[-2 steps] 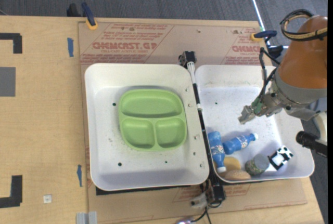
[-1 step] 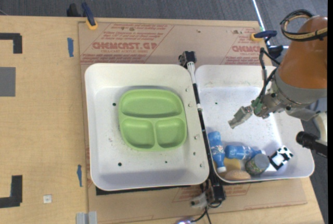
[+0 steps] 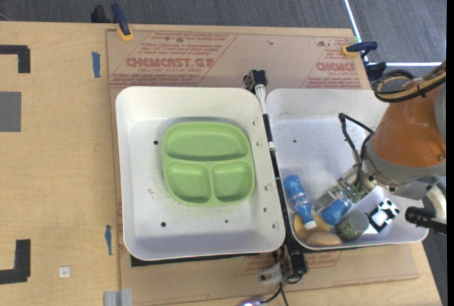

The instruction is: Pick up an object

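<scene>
My gripper (image 3: 342, 197) is low in the right bin (image 3: 312, 127), near its front edge, reaching in from the right under the orange wrist band (image 3: 410, 135). Right at its tip lies a small blue object (image 3: 333, 211); whether it is gripped cannot be told. A blue bottle (image 3: 296, 198) lies just left of the gripper, tilted along the bin's floor. A tan rounded object (image 3: 320, 238) rests at the front wall. A dark grey-green lump (image 3: 350, 228) sits beside it, under the wrist.
The left bin (image 3: 138, 155) holds a green divided plate (image 3: 208, 162) in its middle. A black-and-white tag (image 3: 384, 213) shows on the arm's wrist. Cables (image 3: 352, 133) loop over the right bin's back half. Blue clamps (image 3: 359, 48) pin the cardboard behind the bins.
</scene>
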Controlling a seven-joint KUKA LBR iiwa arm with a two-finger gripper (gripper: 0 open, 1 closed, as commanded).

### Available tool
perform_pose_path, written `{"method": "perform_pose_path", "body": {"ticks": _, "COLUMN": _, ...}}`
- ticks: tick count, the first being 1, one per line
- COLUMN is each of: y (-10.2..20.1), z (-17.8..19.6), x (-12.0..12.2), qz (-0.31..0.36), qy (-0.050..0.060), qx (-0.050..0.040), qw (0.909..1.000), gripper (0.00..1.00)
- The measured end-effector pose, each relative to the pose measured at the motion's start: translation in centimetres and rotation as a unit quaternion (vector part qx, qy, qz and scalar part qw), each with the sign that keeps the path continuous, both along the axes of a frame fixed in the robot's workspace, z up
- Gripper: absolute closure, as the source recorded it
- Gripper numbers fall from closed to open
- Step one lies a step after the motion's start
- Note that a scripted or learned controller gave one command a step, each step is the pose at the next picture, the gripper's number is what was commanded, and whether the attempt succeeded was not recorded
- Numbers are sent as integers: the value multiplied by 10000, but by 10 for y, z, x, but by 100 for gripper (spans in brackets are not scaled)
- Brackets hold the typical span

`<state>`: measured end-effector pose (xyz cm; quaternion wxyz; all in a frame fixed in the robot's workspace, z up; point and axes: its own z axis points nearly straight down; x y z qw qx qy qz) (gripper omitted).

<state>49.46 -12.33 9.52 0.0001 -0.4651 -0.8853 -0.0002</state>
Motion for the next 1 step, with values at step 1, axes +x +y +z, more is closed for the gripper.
{"method": "perform_pose_path", "body": {"ticks": 1, "y": 22, "z": -8, "x": -13, "qz": -451, "qy": -42, "qx": -9, "qw": 9990, "gripper": 0}}
